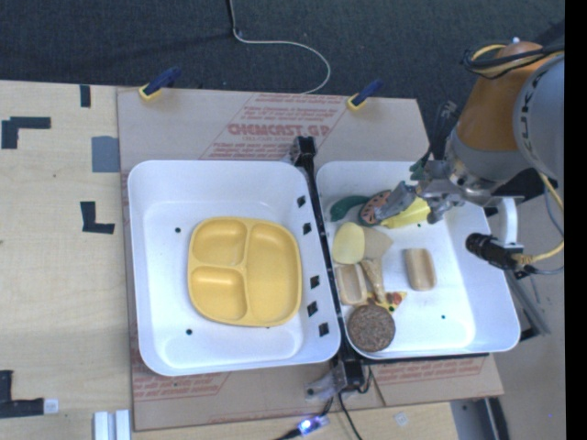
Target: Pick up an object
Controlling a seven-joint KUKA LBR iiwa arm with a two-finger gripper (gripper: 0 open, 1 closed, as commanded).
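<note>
Reaching in over the right bin (477,324), the arm (500,108) is bringing its jaws (404,202) down among the toy food piled at that bin's far left corner. The step in hand looks like the approach or the very start of a grasp, not a lift.

The jaws are sitting at a yellow piece (410,214), banana-like, with a small round brown piece (372,211) just beside it and a green piece (343,208) next to that. Whether the jaws are released, clenched or gripping the yellow piece, I cannot tell; the wrist is covering the tips, and nothing is plainly showing between them.

Other candidates are lying nearer the front of the same bin: a pale yellow round (349,243), a tan bread-like block (419,269) apart from the rest, some tan sticks (358,282) and a dark brown patty (371,327). The left bin (151,246) is carrying a yellow divided plate (246,270). Both bins are resting on cardboard on the worktop (55,246).

The next move, as I judge it, is calling for a firm close on one piece alone, then a straight lift. The crowding there is making a slip or a double catch likely.
</note>
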